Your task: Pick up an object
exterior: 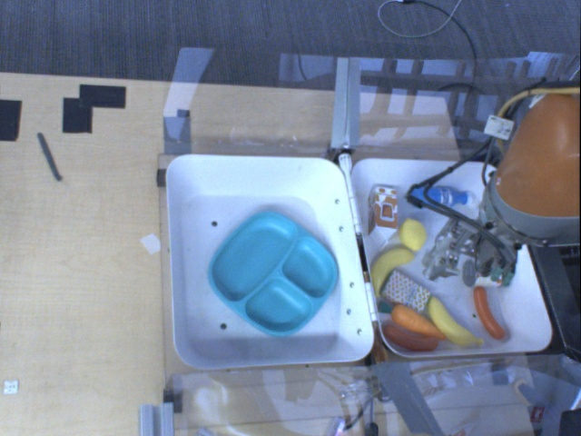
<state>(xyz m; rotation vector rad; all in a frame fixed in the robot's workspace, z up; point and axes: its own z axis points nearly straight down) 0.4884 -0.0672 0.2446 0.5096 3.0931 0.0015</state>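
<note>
The gripper [461,260] hangs low over the middle of the right bin [537,334], its metal parts a blur from above, and whether it is parted or closed I cannot tell; nothing can be seen clamped in it. Just left of it lie a small yellow lemon [413,235] and a curved yellow banana [390,265], with a speckled grey sponge [405,290] below them. A second banana [451,322] lies toward the near rim, an orange carrot [418,319] touching its left end, and a dark red sausage-like piece [408,338] under that. To the right, near the rim, one red-orange sausage [488,312]. Up at the far side, a small brown-and-white carton [385,206] and a blue bottle [448,196], partly under the arm [541,166]. So the right bin is crowded along its left and near edges, with bare white floor at the right corner. The left bin [191,243] carries one blue divided plate [274,271], open floor all round it. The table [82,289] stretches wide at left.
</note>
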